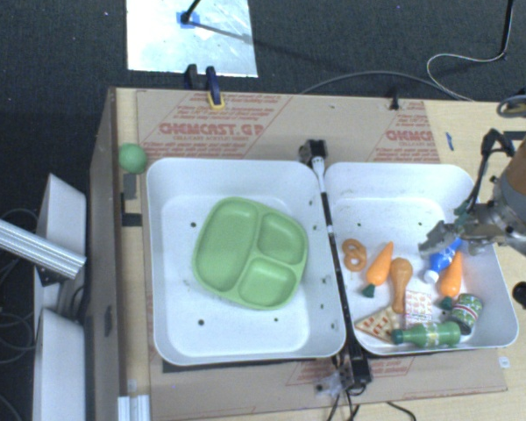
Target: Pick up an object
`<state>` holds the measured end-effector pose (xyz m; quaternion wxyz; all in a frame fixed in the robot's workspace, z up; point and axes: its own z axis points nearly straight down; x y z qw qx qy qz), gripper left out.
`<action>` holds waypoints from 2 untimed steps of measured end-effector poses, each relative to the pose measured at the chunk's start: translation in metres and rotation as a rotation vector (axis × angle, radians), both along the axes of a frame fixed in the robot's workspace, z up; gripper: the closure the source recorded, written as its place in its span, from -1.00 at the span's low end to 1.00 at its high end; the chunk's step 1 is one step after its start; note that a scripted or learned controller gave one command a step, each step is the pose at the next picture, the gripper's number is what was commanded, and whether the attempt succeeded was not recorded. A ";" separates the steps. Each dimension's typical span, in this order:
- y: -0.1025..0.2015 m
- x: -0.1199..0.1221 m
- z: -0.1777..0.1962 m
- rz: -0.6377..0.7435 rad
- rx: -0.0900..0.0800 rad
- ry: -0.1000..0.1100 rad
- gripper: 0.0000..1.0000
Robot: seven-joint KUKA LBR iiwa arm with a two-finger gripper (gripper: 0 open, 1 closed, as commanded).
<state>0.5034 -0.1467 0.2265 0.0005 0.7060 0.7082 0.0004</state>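
One camera here, fixed high above the tabletop (pixel 245 125) and looking down at a slant. The far edge sits toward twelve o'clock, the near edge toward six. It stands back enough to take in both white bins whole: the left bin (pixel 171 261) toward nine, the right bin (pixel 403 196) toward three, with dark floor (pixel 44 68) beyond at twelve.

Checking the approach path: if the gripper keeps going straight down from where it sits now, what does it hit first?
Most likely the blue-and-white bottle, which lies right under the gripper in the right bin, beside an orange carrot. Height above it is unclear from this slanted view.
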 end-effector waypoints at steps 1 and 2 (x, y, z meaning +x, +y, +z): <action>-0.041 0.015 -0.104 -0.002 0.000 0.002 -1.00; -0.060 0.076 -0.142 0.000 0.000 0.000 -1.00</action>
